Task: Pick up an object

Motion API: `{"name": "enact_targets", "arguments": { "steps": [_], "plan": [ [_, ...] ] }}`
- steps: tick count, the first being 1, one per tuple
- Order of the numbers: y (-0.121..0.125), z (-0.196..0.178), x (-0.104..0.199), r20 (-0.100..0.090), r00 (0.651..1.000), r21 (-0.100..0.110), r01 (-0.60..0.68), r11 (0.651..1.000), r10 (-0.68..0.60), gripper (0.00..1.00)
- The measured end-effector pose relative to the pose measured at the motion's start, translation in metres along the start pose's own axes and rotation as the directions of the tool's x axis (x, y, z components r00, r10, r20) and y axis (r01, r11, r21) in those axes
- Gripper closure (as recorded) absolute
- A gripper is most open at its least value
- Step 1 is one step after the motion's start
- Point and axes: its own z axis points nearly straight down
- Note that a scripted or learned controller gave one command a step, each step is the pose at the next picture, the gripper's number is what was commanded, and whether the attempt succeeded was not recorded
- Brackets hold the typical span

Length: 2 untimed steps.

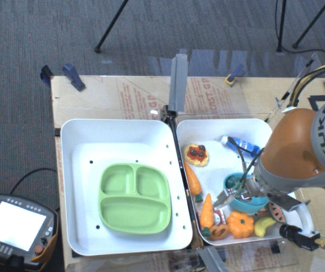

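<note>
Hovering low over the right bin [264,126], our gripper [237,195] sits just above the blue bowl [243,192], with the arm's orange band [290,146] bulking over it. We cannot tell whether it is apart or together (the wrist hides most of the tool), so we claim no hold on anything.

The toys crowd the near end of this bin, probably because they were tipped in loose. Just below the gripper lies a small pumpkin [241,224], with a yellow piece [264,226] to its right. Left of the gripper stand two carrots [206,210], one nearer the bin wall [192,179]. Farther up and to the left rests a little pizza [197,154], and up beyond the gripper a blue bottle [241,145].

Well to the left, the other bin [77,135] holds a green divided plate [135,198].

We judge the bowl the likeliest target, since the gripper is poised right over it, though nothing is lifted yet.
</note>
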Motion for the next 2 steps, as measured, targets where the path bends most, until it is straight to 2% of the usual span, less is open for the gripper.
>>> {"name": "enact_targets", "arguments": {
  "steps": [1, 2],
  "plan": [
    [-0.001, 0.055, -0.023, 0.004, 0.999, -0.012, 0.036, 0.999, -0.036, 0.0],
    [0.038, 0.06, -0.002, 0.001, 0.954, -0.002, -0.298, 0.954, 0.298, 0.0]
  ]
}}
